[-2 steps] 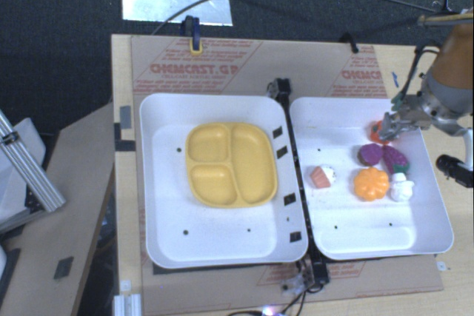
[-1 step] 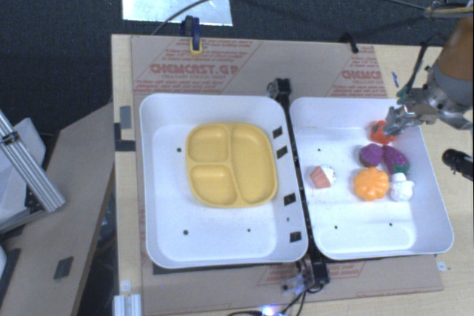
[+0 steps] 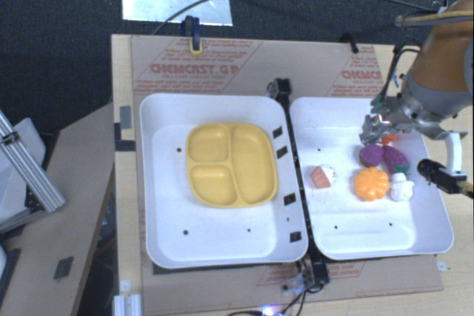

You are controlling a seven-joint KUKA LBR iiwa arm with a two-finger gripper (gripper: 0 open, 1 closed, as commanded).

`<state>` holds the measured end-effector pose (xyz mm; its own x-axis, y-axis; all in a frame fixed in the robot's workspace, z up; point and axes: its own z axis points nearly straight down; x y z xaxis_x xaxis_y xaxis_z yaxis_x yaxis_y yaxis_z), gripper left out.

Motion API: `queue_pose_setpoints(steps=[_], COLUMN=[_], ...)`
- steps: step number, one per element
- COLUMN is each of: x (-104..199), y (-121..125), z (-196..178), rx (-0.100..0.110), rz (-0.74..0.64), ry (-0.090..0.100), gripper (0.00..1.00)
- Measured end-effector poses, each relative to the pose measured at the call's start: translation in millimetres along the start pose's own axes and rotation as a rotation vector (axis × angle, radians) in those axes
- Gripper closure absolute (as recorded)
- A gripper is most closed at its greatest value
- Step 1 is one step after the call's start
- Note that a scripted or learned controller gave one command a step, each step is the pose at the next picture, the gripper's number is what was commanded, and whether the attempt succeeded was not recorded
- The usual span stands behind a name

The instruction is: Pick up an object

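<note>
My gripper (image 3: 376, 131) hangs low over the back right part of the right bin (image 3: 370, 237), at the end of the grey and orange arm (image 3: 443, 63). Just below it lies a purple eggplant-like toy (image 3: 382, 155), and a small red-orange piece (image 3: 389, 138) peeks out beside the gripper. An orange pumpkin-shaped toy (image 3: 371, 183) sits in front of the eggplant, with a small white figure (image 3: 401, 189) at its right. A pinkish-orange block (image 3: 321, 176) lies further left, by itself. From here I cannot see anything held.
The left bin (image 3: 167, 233) holds a yellow divided plate (image 3: 229, 163). Black clips run along the seam (image 3: 290, 181) between the bins. A black part (image 3: 443, 175) juts in over the right bin's right rim.
</note>
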<state>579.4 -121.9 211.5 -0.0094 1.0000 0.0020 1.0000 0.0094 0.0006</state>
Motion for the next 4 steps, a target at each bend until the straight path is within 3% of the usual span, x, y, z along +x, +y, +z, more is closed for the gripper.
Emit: queue_pose_setpoints(steps=[1,2,4], x=[54,116,208], y=[1,-13,-30], z=[1,-7,-22], rx=[0.0,0.0,-0.001], rz=[-0.001,-0.001,-0.001], ry=[0.0,0.0,0.001], gripper=[1.0,1.0,1.0])
